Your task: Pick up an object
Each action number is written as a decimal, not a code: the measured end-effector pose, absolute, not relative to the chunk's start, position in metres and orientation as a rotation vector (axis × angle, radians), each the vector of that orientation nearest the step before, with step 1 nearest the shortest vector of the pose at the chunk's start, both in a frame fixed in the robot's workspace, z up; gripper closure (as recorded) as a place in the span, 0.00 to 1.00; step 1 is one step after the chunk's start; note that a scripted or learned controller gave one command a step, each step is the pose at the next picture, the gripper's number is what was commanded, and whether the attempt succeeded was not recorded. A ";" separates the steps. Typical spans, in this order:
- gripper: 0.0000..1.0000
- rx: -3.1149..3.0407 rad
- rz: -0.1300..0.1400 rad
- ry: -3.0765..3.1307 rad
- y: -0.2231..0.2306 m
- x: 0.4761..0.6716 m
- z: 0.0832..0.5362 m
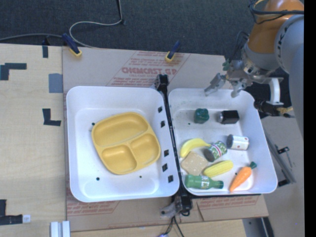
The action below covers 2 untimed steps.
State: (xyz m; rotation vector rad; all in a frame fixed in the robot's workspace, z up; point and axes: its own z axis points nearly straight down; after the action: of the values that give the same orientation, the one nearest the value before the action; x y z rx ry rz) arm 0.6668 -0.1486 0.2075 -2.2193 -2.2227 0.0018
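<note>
On the bench, seen from above at a slant, largest things first:

Arm: grey with an orange band, reaching in from the right; its wrist hangs over the far right corner of the right bin.
Left bin: white and shallow; it holds one thing, the tray.
Right bin: white, joined to the left bin along a black middle seam; it holds all the small items.
Yellow tray: three compartments, lying flat and turned a little in the left bin.
Gripper: above the far rim of the right bin, its two fingers spread apart with nothing between them.
Carrot: orange with a green top, near corner of the right bin.
Green bottle: on its side along the near wall, left of the carrot.
Corn: yellow, between the bottle and the can.
Bread slice: tan, just left of the corn.
Banana: yellow, curved, above the bread.
Can: on its side, touching the banana's right end.
White cylinder: right of the can, near the right wall.
Black block: far part of the bin, below the gripper.
Dark green object: just left of the black block; kind unclear.
</note>
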 end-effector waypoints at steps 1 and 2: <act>0.00 -2.220 -0.001 -2.224 -0.106 0.648 0.086; 0.00 -2.219 -0.002 -2.226 -0.108 0.669 0.085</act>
State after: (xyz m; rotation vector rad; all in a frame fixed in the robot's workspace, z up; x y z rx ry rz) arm 0.6690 -0.1080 0.0852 -2.2192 -2.2256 -0.0017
